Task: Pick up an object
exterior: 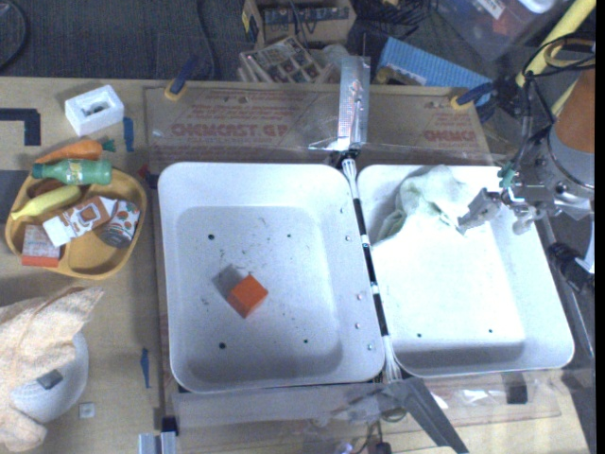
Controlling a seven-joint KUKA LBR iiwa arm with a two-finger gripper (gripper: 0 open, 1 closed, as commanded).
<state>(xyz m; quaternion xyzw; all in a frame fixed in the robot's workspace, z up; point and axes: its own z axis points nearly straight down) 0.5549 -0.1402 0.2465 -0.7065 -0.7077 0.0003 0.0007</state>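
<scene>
Nearest the lens, at the bottom of the frame: near rim of the left bin [274,382] and of the right bin [482,359], side by side on the bench.

Gripper [493,221] over the upper right part of the right bin, spread wide, nothing between its fingers [470,219]. Reaches in from the right edge on the grey arm [577,164].

Just left of the left-hand fingertip: crumpled cloth [427,195], pale green-white, soft and bunched, heaped in the upper left corner of the right bin, with one fold trailing down along the bin's left wall. Cannot tell whether touched by the fingertip.

Further left, in the left bin, below its middle: small orange block [250,296], boxy, turned corner-on, with a grey patch at its upper left. Well apart from the gripper.

Beyond the bins, at the left edge: yellow bowl [95,263] holding a green bottle [77,171] and a banana [43,202]. Above it, a white box [95,109]. Lower left corner: beige cloth [38,334].
</scene>
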